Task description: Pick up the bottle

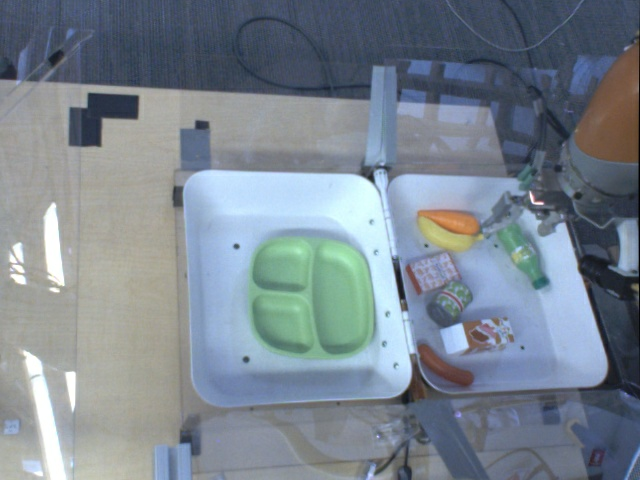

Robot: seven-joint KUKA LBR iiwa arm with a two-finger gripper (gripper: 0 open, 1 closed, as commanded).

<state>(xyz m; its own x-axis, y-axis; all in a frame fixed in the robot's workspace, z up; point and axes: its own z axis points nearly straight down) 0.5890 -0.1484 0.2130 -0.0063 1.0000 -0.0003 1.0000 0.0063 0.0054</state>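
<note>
A: From the camera above, where do we find the bottle (523, 255)?

B: In the right bin (560, 363), lying on its side just below and beside our gripper (515, 208). The carrot (450, 220) and banana (446, 236) sit further out past the fingertips.

A: Fingers?

B: They look spread apart, with nothing between them.

A: How will it handle?

B: We judge it light, smooth plastic, apt to roll. We'd pinch across the body's middle, not the narrow cap end.
</note>
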